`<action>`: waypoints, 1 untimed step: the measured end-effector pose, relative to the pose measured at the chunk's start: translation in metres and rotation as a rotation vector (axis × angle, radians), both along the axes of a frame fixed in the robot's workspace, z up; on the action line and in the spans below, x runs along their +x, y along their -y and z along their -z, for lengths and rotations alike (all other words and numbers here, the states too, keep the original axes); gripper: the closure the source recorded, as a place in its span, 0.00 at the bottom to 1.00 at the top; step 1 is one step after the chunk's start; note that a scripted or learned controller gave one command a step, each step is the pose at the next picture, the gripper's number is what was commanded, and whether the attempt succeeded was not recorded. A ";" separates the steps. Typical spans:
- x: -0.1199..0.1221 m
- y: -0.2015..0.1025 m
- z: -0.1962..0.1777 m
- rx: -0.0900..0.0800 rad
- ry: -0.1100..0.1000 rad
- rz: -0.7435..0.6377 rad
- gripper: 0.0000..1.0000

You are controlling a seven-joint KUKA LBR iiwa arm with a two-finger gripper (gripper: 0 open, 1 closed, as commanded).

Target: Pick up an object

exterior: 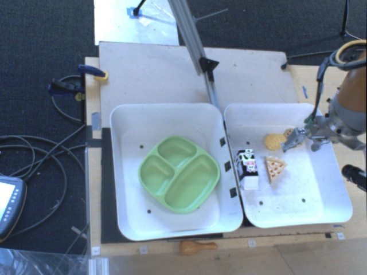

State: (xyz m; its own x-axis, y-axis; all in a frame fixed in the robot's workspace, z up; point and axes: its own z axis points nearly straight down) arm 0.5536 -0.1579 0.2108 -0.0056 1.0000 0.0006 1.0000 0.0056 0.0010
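cookie, round and tan, lies in the right bin just beside your gripper. you can see the fingers spread apart with nothing between them, likely lined up to close on it. pizza slice and cow-print carton lie nearer the divider.

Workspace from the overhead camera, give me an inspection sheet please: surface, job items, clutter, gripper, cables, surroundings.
Surface: bench bearing left bin and right bin, side by side.
Job's things: right bin holds round cookie, pizza slice toy and black-and-white block, all apart.
Clutter: green divided plate in left bin; tan toy on bench's front edge.
Gripper: gripper low over right bin, beside the cookie; nothing seen between fingers.
Cables: black cables on floor, left.
Surroundings: dark carpet; blue clamp; pendant.
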 end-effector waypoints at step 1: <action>0.000 0.000 0.000 0.000 0.000 0.002 0.00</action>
State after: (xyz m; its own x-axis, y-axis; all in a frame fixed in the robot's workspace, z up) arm 0.5537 -0.1578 0.2109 -0.0035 1.0000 0.0007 1.0000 0.0035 0.0014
